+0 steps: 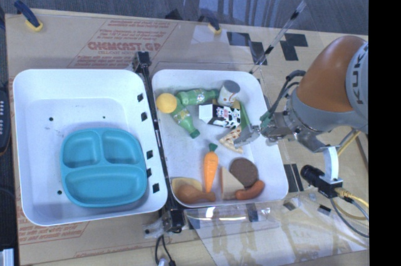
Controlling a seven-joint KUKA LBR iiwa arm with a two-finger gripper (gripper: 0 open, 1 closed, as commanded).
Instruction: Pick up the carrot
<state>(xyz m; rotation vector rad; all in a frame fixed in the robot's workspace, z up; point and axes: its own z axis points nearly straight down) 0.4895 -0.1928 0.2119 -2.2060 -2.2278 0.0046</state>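
A grey robot arm with an orange band reaches in from the right, its gripper (250,133) low over the right edge of the right bin (266,99); whether it is spread or closed cannot be told. The carrot (210,171) lies in that bin, below and to the left of the gripper, apart from it, upright with its green tip toward the top. Just left of the gripper sits a cow-patterned carton (220,114). Far to its left, a blue divided plate (103,168) rests in the left bin (37,102)
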